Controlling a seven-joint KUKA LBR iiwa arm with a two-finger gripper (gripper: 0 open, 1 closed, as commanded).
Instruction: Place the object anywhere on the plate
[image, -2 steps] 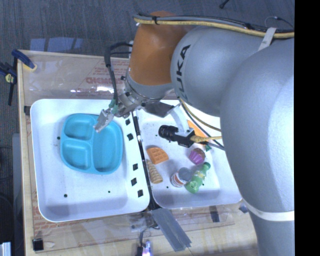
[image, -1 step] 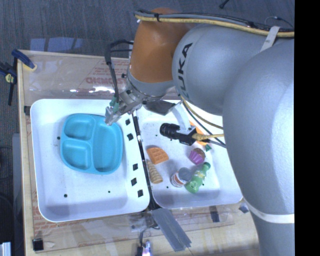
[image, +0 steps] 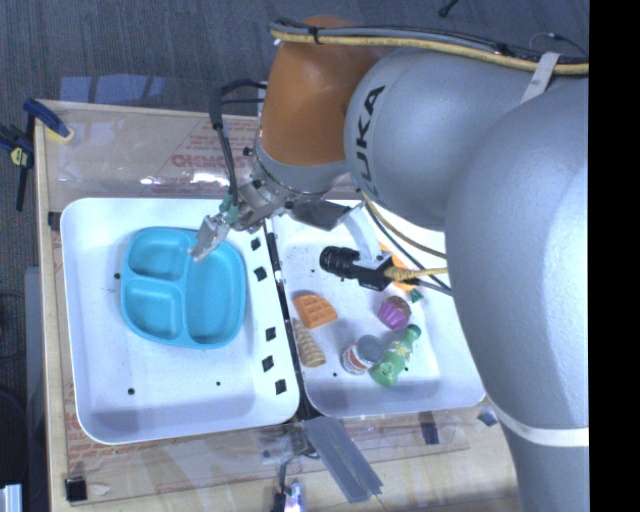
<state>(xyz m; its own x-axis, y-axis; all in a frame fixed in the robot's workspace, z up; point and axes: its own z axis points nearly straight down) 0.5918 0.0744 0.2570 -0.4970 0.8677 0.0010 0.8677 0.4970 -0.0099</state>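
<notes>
camera view puts the gripper (image: 208, 243) low over the upper right part of the blue plate (image: 160, 310), near the ridge between its top compartment and its long right one. that spot suits a release, since anything let go there would land inside the plate's rim. the tip is small and seen from above, so i cannot tell whether it is open or closed, nor whether anything is carried in it. the plate sits in the left bin (image: 100, 400), left of frame centre, and all 3 of its compartments look bare.

the loose things lie in the right bin (image: 440, 395), well apart from the plate: an orange ridged piece (image: 315, 310), a tan ridged piece (image: 311, 348) just below it, a purple piece (image: 393, 313), a green bottle (image: 393, 362) on its side and a round grey piece (image: 360, 354) touching it. they cluster in the lower half of that bin, probably just where they fell.

my judgement is that the task is at its placing step, if a thing is held at all. if not, the object to be placed is 1 of those 5 and a fresh pick is needed. the arm (image: 440, 130) fills the right of the frame, reaching over the right bin and its inner wall.
</notes>
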